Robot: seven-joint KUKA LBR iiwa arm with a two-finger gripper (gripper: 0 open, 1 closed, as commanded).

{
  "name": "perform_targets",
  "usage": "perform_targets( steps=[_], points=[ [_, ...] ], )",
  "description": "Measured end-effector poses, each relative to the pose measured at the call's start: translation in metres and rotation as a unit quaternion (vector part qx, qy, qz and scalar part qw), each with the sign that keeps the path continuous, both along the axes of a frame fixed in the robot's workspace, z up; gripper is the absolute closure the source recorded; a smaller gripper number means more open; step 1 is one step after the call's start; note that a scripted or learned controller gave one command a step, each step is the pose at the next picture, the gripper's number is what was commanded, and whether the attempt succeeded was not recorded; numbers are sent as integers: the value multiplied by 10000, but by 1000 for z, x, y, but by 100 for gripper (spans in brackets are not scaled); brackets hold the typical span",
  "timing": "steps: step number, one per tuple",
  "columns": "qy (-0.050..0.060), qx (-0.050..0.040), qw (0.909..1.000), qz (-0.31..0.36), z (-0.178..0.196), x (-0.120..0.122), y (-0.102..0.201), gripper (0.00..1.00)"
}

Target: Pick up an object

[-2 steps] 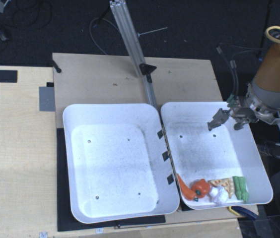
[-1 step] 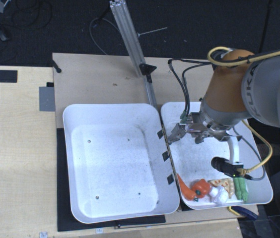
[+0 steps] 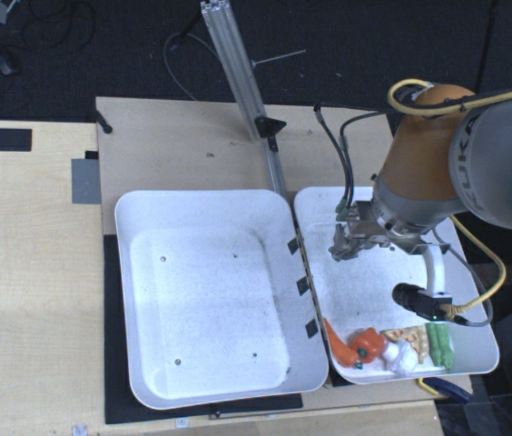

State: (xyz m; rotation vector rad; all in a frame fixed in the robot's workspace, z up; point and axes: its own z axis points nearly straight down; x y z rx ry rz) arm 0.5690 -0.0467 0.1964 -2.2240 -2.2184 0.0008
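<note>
Bench front: pale wood bench [image 3: 29, 271] with a black mat under the bins.
Toys: a small heap sits in the near corner of the right bin [image 3: 474, 357], well apart from the gripper.
Orange toy [image 3: 336, 341]: long and tapered, lying by the bin's left wall.
Red toy [image 3: 368, 341]: just beside the orange one, touching it as far as I can see.
White toy [image 3: 401, 357]: lumpy, next in the row, with a tan waffled piece [image 3: 408, 336] just behind it.
Green toy [image 3: 439, 345]: upright-looking strip at the right end of the heap.
Left bin [image 3: 201, 298]: beside the right bin, the two rims meeting at black clips.
Gripper [image 3: 345, 248]: hangs over the middle of the right bin, near its left side.
Fingers: too dark and small from here; I cannot tell whether they are open or closed, and nothing shows between them.
Arm [image 3: 428, 162]: orange band and grey shell reaching in from the right.
Far side: a slanted metal rail [image 3: 238, 71] and loose black cables.
</note>
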Motion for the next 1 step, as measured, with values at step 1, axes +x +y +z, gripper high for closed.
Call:
perform_targets(
  steps=[1],
  points=[
    [4, 10, 10000, 44, -8, -42, 104, 100]
  ],
)
